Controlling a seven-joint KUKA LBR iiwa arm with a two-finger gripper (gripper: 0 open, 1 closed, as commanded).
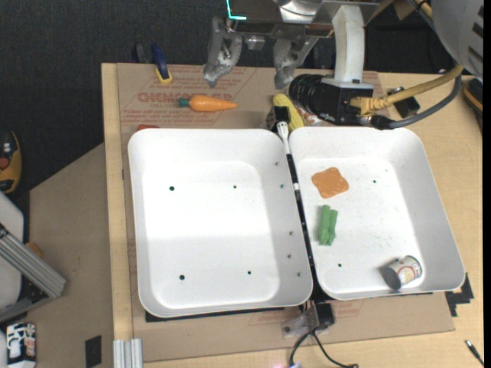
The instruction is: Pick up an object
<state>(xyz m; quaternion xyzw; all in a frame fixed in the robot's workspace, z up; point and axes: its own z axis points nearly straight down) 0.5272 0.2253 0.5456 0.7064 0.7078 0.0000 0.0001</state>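
Observation:
My gripper (254, 66) hangs above the back edge of the bench, behind the two bins, with its fingers (221, 58) spread wide and nothing between them. An orange carrot (209, 104) lies on the cardboard just below and left of it, outside the bins. In the right bin (430, 198) lie a flat orange piece (331, 182), a green piece (327, 225) and a small grey and white can (403, 272) on its side at the front right corner. The left bin (142, 205) lies beside it.
A yellow thing (283, 111) sits at the back where the two bins meet. A blue and yellow clamp (159, 64) lies at the bench's back left corner. Cables run at the right behind the right bin.

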